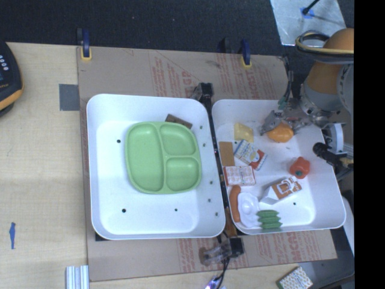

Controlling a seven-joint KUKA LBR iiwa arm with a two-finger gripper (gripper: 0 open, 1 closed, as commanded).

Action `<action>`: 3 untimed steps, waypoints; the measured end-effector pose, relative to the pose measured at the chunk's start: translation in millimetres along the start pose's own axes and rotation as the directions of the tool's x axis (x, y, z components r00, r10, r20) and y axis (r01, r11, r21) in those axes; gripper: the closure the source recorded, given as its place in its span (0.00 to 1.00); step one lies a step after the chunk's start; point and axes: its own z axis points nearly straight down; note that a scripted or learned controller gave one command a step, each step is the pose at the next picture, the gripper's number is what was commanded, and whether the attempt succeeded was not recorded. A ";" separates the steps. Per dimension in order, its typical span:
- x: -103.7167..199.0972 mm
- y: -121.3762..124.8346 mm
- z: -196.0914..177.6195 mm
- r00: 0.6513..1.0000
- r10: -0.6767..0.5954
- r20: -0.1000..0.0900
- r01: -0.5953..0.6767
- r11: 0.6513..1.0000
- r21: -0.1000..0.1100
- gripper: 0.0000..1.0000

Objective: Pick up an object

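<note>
The pincer [275, 120] sits low at the right bin's [328, 221] twelve o'clock edge, its tips touching the orange [280, 134] at that fruit's ten o'clock; whether they are spread or closed cannot be told. A good grasp probably needs the tips centred astride it before closing, since it may roll. It looks round, smooth and glossy.

One fixed camera is looking down at a slant on the surface [42, 161], from above and somewhat back, far enough to be taking in both white bins whole. The left bin [105, 209] is lying well left of the jaws, the right bin [325, 212] spreading below them. The arm [328, 77] is entering from the right edge, upper corner. Dark floor is running along the top.
</note>
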 end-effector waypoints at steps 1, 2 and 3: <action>-2.3 4.3 -24.0 1.000 -0.002 0.005 0.002 1.000 -0.016 1.00; -1.9 2.5 -20.7 1.000 -0.003 0.004 0.003 1.000 -0.010 0.00; 43.0 -85.4 2.5 1.000 0.009 0.003 -0.009 1.000 -0.017 0.00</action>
